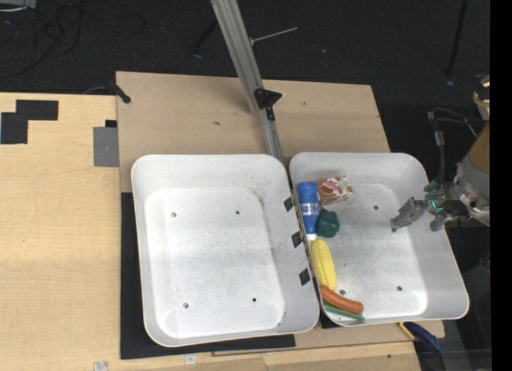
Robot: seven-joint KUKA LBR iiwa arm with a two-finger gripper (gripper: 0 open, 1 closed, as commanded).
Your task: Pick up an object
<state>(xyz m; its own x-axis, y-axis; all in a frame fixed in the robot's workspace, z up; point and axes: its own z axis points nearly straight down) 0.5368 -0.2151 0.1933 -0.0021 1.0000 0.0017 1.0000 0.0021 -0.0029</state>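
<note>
Hot dog [342, 303] seen at right bin [432, 301] front edge; no labels legible; claw [410, 216] spread, nothing pinched.

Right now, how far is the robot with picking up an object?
Nothing looks done yet: the blue bottle, green block, corn cob, red packet and hot dog all lie along the left wall of the right bin. In hand: the gripper sits over the bin's right side, apart from them. Left: reaching, grasping, lifting.

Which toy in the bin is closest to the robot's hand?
The red and white packet, lying highest and furthest right in the pile. The end effector sits right of it.
</note>
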